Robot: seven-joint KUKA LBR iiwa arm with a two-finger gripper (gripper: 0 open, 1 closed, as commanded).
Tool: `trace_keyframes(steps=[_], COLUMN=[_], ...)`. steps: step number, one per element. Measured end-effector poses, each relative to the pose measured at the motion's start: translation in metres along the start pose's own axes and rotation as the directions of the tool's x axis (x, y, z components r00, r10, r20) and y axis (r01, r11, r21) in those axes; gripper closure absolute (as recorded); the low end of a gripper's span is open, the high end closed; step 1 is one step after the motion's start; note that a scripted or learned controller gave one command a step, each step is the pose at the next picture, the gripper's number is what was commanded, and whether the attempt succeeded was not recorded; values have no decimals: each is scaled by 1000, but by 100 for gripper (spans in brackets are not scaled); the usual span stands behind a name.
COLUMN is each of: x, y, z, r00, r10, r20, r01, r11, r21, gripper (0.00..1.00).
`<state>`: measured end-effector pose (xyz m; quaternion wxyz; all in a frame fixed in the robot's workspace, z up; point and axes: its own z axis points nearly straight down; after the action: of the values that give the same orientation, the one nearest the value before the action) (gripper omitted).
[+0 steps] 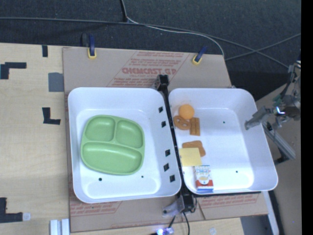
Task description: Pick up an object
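Observation:
The right bin (pixel 244 146) holds several small play-food pieces along its left side. There is an orange ball (pixel 186 111), a brown ring (pixel 182 124), a tan stick (pixel 195 127), a brown slab (pixel 193 146), a yellow square slice (pixel 190 156) and a small white-and-red carton (pixel 203 176). My gripper (pixel 259 117) is a grey shape at the bin's right rim, far to the right of all these pieces. It is partly cut off and nothing is seen in it.
The left bin (pixel 78 102) holds a green divided plate (pixel 113 144). A black divider with clips (pixel 168 131) runs between the bins. Both bins rest on a cardboard sheet (pixel 142 67) held by two clamps at the back. Cables cross the dark floor behind.

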<state>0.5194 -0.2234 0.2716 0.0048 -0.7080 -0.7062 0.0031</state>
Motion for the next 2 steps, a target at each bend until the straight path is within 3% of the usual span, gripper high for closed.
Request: trace_keyframes(steps=[1, 2], x=[0, 9], y=[2, -5], z=[-6, 49], r00=[1000, 1000], r10=[-3, -3], r20=[3, 1], r01=[3, 3], r11=[1000, 1000], r21=[-10, -5], gripper=[0, 0])
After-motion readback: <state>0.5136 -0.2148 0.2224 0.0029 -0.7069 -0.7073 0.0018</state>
